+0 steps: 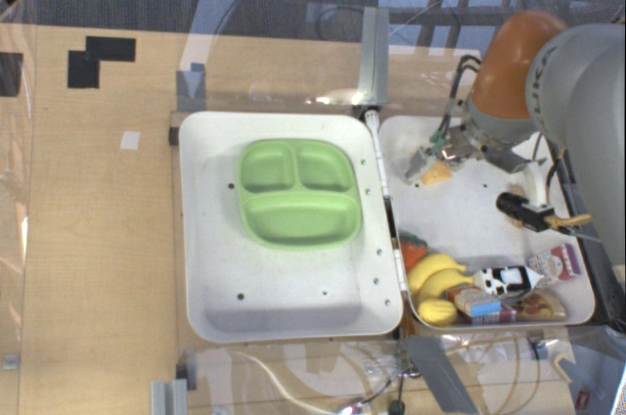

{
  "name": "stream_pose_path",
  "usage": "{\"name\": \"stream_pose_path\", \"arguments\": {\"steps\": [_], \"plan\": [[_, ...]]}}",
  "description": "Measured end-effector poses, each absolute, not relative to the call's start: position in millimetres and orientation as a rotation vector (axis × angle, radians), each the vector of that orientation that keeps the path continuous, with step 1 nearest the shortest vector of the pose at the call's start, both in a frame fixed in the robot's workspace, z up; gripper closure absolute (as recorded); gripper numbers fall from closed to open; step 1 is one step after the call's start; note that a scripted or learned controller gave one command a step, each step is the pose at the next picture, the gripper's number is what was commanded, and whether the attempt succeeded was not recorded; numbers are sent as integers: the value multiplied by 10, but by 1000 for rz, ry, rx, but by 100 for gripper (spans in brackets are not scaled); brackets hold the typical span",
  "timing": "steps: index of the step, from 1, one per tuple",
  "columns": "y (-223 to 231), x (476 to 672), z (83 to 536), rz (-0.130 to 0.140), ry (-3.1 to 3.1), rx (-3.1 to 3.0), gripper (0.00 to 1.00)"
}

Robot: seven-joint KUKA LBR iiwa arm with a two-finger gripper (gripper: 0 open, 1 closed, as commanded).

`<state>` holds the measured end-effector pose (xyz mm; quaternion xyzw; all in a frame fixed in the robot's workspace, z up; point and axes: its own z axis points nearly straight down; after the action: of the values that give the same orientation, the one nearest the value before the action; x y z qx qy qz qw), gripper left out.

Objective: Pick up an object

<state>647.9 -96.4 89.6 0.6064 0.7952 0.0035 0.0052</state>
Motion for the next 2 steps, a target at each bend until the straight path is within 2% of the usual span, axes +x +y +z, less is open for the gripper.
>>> {"name": "stream_pose_path", "arguments": {"steps": [1, 2], "plan": [[-782, 6706, 1878, 9, 2087, 2341, 0], [-808, 6715, 883, 11, 2204, 2228, 0]]}}
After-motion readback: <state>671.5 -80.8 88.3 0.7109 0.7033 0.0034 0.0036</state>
